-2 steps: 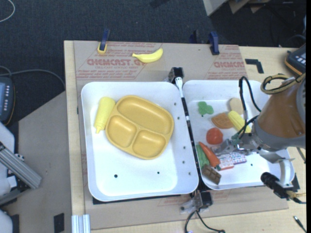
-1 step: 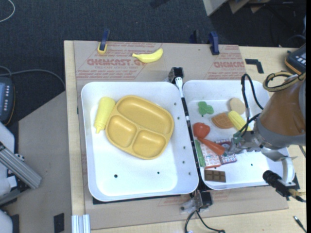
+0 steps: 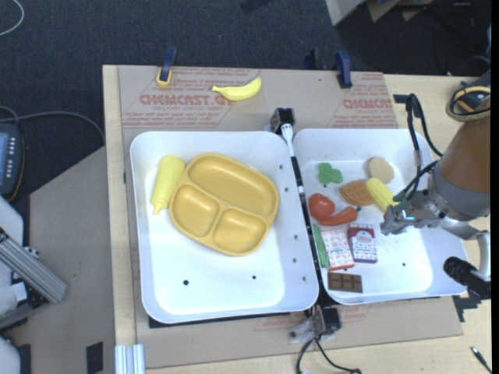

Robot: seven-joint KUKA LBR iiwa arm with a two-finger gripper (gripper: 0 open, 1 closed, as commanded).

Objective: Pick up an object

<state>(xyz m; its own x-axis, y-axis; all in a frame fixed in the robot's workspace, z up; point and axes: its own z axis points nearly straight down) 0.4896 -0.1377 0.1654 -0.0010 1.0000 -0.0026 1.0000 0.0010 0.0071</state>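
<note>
Two glossy white bins [image 3: 156, 287]; metal hand [image 3: 392, 223] above right bin, grip unclear.

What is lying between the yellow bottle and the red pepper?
In the camera view, the yellow divided plate lies between the yellow bottle and the red pepper, and then the two bins' adjoining rims.
</note>
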